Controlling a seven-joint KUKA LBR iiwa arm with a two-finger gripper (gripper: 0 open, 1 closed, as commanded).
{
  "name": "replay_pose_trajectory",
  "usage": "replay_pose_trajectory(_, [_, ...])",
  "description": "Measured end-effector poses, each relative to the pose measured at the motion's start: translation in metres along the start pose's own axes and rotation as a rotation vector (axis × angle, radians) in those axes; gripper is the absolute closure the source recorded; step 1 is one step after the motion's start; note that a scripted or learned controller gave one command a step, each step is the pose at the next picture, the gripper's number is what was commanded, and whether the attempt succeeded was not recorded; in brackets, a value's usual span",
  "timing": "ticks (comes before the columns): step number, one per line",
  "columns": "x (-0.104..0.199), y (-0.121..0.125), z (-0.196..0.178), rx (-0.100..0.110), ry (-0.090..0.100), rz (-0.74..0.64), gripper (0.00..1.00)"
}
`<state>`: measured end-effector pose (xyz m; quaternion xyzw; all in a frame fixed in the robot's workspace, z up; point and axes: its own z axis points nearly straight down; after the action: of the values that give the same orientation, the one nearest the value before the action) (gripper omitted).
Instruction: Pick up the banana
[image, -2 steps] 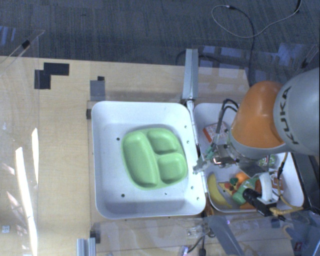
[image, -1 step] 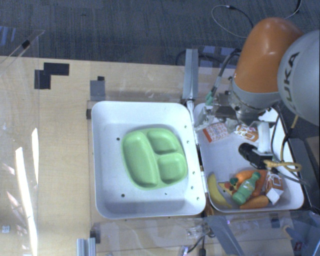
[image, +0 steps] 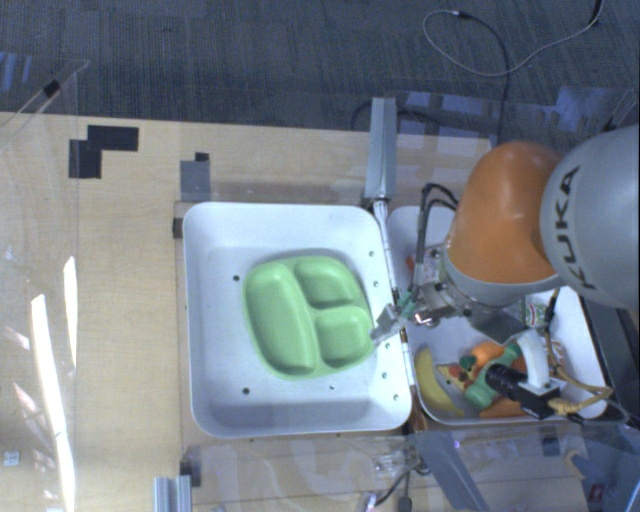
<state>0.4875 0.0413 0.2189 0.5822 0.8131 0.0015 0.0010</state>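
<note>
Looming grey arm carries its gripper, whose state I cannot tell, just up-left of the banana, so approach is unfinished; next, shift over it and descend.

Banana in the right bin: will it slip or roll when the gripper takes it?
The banana is curved, so it should rock, not roll. Its smooth skin may slip. It lies against the bin wall beside other toys, likely crowding the grasp.

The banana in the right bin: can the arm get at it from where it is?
Probably yes. The banana lies uncovered at the right bin's left edge, close below the end effector, though toys crowd its right side.
</note>
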Motion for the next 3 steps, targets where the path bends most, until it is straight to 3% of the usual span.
replay_pose_trajectory(1, [-0.074, -0.025, 0.035, 0.000, -0.001, -0.046, 0.00])
replay_pose_trajectory(2, [-0.063, -0.021, 0.034, -0.001, -0.001, -0.126, 0.00])
replay_pose_trajectory(3, [-0.063, -0.019, 0.023, -0.007, -0.002, -0.125, 1.00])
